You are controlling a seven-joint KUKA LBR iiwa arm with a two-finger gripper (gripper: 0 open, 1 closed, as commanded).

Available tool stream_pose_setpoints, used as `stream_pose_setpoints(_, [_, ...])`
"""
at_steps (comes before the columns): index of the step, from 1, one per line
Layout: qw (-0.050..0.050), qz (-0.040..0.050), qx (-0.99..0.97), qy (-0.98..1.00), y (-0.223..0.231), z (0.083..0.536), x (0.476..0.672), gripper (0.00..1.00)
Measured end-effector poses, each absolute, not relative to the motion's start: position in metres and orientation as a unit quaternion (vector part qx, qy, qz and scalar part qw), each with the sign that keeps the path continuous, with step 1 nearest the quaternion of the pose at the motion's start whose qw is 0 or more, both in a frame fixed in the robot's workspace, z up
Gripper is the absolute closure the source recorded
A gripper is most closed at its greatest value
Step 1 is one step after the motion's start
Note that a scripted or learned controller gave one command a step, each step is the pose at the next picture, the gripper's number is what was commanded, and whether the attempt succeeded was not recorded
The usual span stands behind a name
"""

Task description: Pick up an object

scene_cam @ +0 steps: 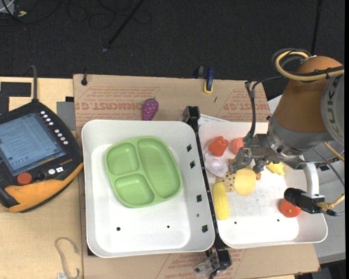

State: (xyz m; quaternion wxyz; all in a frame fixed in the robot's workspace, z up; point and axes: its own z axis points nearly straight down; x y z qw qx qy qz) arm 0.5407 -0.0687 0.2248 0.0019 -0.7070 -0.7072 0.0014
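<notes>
1. The bench (52,225) is carrying two white bins; the left bin (99,214) is holding a green divided plate (143,171), mid-frame, so nothing worth grabbing there.
2. The right bin (267,231), lower right of the frame, is where the pickable stuff is sitting: corn cob (220,200), red piece (217,146), orange-red piece (289,209).
3. The claw (248,163) is hanging right over a yellow lemon-looking fruit (245,182). Honestly can't tell if it's spread or pinching.
4. I'd be centering on that fruit before closing, since round stuff is probably going to squirt sideways toward the corn.
</notes>
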Motion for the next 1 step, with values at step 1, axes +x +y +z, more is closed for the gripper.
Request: stream_pose_setpoints(1, [0.001, 0.0014, -0.708, -0.707, -0.0797, 0.2198, 0.5468, 1.00])
